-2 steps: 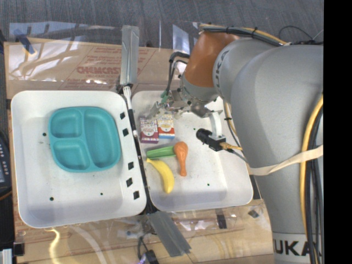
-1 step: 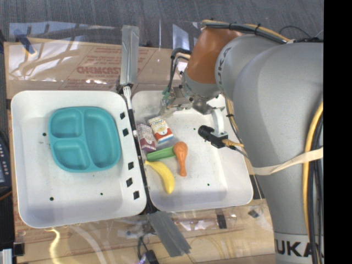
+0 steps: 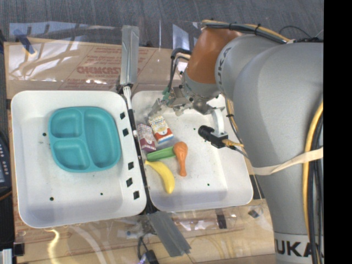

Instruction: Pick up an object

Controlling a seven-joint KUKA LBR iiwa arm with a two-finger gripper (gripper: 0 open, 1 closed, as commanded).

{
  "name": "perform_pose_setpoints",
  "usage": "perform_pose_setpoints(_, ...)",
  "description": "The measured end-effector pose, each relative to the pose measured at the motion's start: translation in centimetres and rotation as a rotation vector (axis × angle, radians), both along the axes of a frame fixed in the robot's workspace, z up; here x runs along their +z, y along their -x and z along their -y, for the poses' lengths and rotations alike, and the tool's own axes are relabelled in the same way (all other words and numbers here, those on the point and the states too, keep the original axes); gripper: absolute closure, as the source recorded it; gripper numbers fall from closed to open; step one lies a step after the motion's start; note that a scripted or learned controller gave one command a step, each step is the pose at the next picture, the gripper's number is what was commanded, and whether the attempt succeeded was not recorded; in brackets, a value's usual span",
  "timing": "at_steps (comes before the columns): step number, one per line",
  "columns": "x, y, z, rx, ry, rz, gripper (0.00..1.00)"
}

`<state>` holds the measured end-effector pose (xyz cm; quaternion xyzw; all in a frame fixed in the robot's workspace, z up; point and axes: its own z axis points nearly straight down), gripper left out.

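The likeliest target is the carton (image 3: 159,128), a small white box with an orange and blue print, lying tilted near the left wall of the right bin (image 3: 231,188). Touching its left side is a darker maroon box (image 3: 146,137). Just below them a green pod (image 3: 160,154) lies flat, a banana (image 3: 163,176) curves down from it, and an orange drumstick (image 3: 180,157) sits to the right of the pod. The gripper (image 3: 166,104) hangs just above and behind the carton, at the bin's back edge; its tips are lost among metal parts and shadow, so I cannot tell how wide the jaws stand, and nothing is visibly held. A black fitting (image 3: 212,135) on the arm juts over the bin floor. The left bin (image 3: 33,202) holds a teal divided tray (image 3: 84,138), well apart from the work. The main risk, as I judge it, is crowding: the carton and maroon box touch, so a descent may straddle both or push one into the wall. The carton's tilt could also let it slip out on closing.
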<state>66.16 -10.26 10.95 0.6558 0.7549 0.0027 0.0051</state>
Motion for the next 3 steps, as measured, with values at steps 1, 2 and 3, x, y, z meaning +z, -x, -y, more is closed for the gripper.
perform_pose_setpoints(1,-1.9,4.4,-0.4,-0.052,-0.002,-0.016,0.0)
perform_pose_setpoints(2,-0.9,4.4,-0.4,-0.047,-0.002,-0.018,1.0)
perform_pose_setpoints(3,8.3,6.2,-2.7,-0.049,-0.003,-0.012,1.0)
